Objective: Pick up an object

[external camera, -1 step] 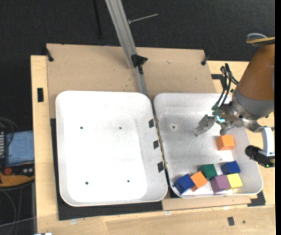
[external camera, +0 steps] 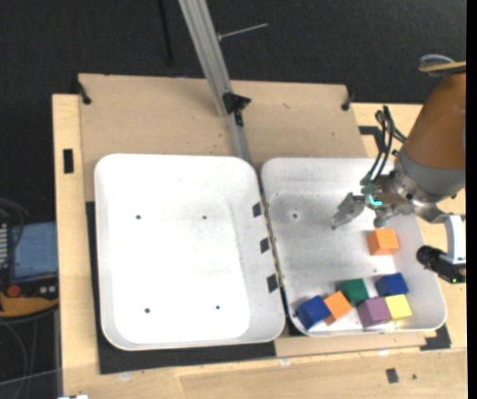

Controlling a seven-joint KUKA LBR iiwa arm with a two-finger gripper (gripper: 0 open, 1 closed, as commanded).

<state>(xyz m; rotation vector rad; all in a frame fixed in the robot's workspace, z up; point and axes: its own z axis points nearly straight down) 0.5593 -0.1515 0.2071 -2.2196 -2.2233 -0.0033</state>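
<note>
Smooth white plastic bins (external camera: 180, 248), matt wooden bench (external camera: 213, 90), metal pole (external camera: 209, 48)

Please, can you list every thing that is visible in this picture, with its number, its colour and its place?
orange block: 1, orange, right bin, alone near the hand
second orange block: 1, orange, front cluster
blue blocks: 2, blue, front cluster, other at
green block: 1, green, front cluster
purple block: 1, purple, front cluster
yellow block: 1, yellow, front cluster
left bin: 1, white, left side
right bin: 1, white, right side
bench: 1, tan, under bins
arm: 1, orange and grey, right
hand: 1, grey, above right bin
</note>
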